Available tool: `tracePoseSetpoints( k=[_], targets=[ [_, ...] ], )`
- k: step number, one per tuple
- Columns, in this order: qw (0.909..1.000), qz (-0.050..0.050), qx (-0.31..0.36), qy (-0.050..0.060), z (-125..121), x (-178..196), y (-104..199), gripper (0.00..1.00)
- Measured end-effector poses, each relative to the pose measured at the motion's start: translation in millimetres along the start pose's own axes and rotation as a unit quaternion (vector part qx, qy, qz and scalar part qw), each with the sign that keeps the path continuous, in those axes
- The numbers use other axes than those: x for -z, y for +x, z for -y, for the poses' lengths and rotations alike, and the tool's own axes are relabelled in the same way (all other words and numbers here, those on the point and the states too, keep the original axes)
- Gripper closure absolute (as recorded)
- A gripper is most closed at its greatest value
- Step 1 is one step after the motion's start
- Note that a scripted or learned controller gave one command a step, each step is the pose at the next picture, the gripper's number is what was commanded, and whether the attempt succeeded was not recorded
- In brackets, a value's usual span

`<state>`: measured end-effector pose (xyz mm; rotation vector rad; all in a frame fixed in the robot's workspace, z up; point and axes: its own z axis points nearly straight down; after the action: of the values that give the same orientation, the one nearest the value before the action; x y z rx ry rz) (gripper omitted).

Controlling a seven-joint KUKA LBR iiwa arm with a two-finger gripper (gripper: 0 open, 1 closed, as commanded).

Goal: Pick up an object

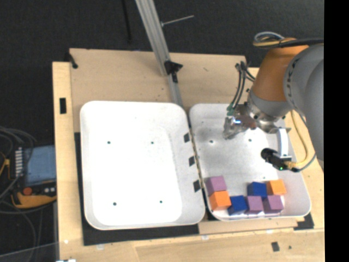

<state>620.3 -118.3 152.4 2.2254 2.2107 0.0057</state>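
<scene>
Several small blocks lie along the front edge of the right bin: a purple block with an orange block touching it, a blue block, a purple block, another blue block, an orange block and a purple block. My gripper hangs over the back part of the right bin, well behind the blocks, with nothing visibly held.
The left bin sits beside the right one. A slanted metal pole rises behind the bins. Cables and a pendant lie off the bench at far left.
</scene>
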Motion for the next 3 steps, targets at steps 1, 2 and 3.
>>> tracePoseSetpoints(
  k=[1, 2, 3],
  targets=[
    [1.0, 0.0, 0.004, -0.001, -2, 52, -2, 1.0],
    [1.0, -0.001, 0.006, 0.003, 10, 69, 44, 1.0],
    [1.0, -0.001, 0.006, 0.003, 25, 64, 89, 1.0]
  ],
)
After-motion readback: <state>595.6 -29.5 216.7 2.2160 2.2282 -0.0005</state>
